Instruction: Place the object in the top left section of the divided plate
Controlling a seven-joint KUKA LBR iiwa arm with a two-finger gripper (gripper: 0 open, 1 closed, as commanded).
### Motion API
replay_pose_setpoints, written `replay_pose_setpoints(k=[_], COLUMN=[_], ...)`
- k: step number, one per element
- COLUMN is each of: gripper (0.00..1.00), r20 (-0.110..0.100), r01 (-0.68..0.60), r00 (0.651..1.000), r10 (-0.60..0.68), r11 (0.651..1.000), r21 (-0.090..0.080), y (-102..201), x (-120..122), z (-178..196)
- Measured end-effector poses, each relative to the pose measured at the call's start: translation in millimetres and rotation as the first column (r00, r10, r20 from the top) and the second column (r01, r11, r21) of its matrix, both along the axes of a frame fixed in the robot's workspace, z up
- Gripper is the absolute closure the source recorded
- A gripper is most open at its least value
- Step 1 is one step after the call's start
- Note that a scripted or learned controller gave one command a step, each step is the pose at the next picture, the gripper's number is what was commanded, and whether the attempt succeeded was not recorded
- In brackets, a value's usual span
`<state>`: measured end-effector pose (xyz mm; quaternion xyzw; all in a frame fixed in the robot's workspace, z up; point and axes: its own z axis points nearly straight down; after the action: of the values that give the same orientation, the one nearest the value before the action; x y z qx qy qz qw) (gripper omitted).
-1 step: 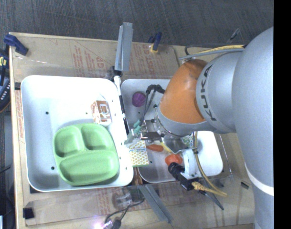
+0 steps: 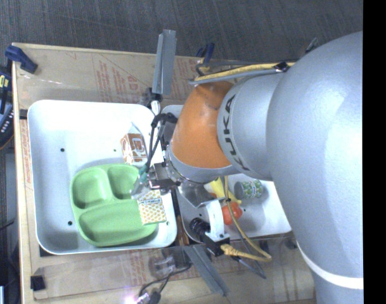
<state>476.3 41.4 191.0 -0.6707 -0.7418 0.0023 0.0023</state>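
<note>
My arm (image 2: pixel 294 138) comes in from the right, grey and bulky, with the orange band (image 2: pixel 202 128) sitting just above the wrist. It covers most of the right bin (image 2: pixel 278 223) and hangs over the wall between the two bins. My claw (image 2: pixel 144 181) is low at the right edge of the green divided plate (image 2: pixel 110 211), over the plate's smaller far-right section. It is too small and too blurred against the green for me to say how it stands, or whether anything sits in it; I cannot tell.

The plate lies in the near half of the left bin (image 2: pixel 53 132). It has two small sections on the far side and one long section on the near side. A yellowish patterned packet (image 2: pixel 153 211) rests on the plate's right rim, partly over the long near section, just nearer than my claw. A brown and white packet (image 2: pixel 134 147) lies on the bin floor just beyond the plate's far edge, close to my wrist cables.

In the right bin, under my arm, I see a pale green-printed cup (image 2: pixel 248 189), a red round thing (image 2: pixel 231 213) and a bit of yellow (image 2: pixel 216 187) beside it.
</note>
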Motion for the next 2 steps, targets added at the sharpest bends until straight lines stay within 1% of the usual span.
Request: replay_pose_setpoints(k=[1,2], gripper=[1.00,1.00], r20=[0.002,0.005], r01=[-0.060,-0.330], r00=[0.998,0.944], r10=[0.060,0.330], r11=[0.998,0.944], r21=[0.001,0.001], y=[71,113], x=[36,47], z=[44,35])
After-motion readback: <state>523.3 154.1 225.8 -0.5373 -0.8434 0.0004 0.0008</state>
